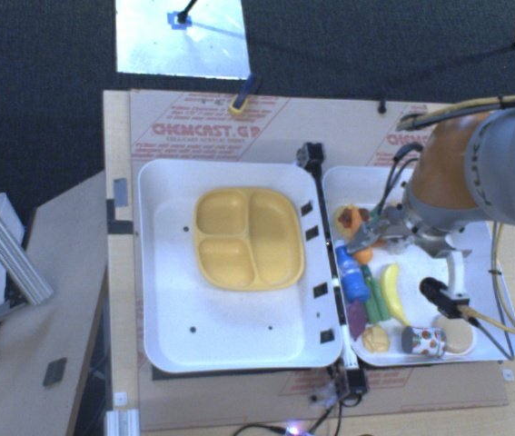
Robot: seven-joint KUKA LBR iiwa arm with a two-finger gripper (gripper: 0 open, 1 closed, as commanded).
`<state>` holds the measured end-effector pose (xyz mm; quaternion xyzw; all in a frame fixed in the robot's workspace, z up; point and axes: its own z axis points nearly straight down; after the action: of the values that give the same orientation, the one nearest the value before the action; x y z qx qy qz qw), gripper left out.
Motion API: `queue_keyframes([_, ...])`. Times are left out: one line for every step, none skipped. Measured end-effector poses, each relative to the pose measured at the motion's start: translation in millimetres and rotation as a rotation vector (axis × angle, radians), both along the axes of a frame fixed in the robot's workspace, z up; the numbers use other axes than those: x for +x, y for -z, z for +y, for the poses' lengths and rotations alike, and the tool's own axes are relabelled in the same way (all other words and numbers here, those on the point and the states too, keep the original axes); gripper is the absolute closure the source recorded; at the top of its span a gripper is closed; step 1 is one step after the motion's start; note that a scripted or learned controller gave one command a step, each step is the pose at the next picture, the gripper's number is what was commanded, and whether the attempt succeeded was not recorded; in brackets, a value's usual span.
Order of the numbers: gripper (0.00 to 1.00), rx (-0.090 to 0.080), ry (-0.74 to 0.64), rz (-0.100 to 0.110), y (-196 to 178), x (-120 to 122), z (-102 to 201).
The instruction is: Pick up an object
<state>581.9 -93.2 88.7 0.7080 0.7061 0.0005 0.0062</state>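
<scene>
claw [366,237] low in right bin [484,357], grip state unclear | blue bottle [352,278] just below it | banana [392,292] right of bottle | yellow plate [247,238] in left bin [162,271]

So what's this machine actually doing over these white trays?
A grey robot arm reaches in from the right over the right bin, which holds a jumble of small toy items: a banana, a blue bottle, an orange piece and others. Its gripper hangs low near the bin's left side, by the bottle and orange piece, apparently going for a pick. Nothing is visibly held. The left bin holds a yellow divided plate.
</scene>
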Motion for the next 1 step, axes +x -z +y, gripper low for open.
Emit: queue_keyframes([0.0, 0.004, -0.002, 0.004, 2.6, 1.6, -2.0])
